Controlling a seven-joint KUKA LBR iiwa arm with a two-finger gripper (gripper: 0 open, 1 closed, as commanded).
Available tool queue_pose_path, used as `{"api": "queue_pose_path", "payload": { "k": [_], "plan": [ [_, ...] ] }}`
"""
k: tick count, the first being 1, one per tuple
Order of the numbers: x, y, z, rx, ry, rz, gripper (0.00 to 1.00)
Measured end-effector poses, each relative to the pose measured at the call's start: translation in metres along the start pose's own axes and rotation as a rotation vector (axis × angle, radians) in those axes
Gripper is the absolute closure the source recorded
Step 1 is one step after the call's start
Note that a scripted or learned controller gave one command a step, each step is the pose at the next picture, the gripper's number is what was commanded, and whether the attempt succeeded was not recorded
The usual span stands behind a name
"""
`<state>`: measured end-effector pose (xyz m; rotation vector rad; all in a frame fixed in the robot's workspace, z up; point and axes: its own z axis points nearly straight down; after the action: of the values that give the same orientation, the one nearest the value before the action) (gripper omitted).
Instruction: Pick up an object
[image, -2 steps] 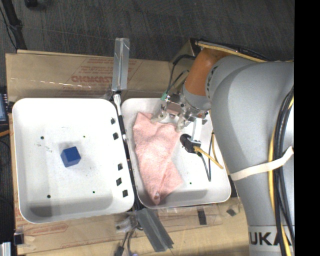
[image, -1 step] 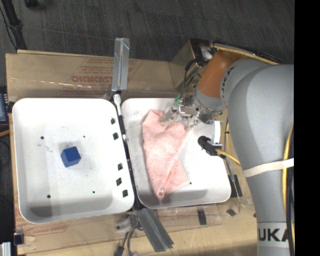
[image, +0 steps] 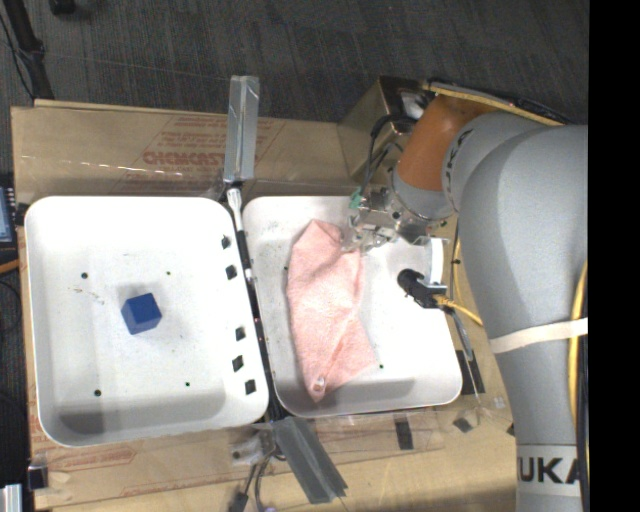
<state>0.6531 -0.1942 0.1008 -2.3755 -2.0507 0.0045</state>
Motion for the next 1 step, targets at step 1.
{"api": "queue_pose_path", "payload": {
  "k": [1],
  "plan": [
    [0.0746, -0.0073, -0.0905, 0.0, 0.0, -0.159, 1.0]
  ]
}}
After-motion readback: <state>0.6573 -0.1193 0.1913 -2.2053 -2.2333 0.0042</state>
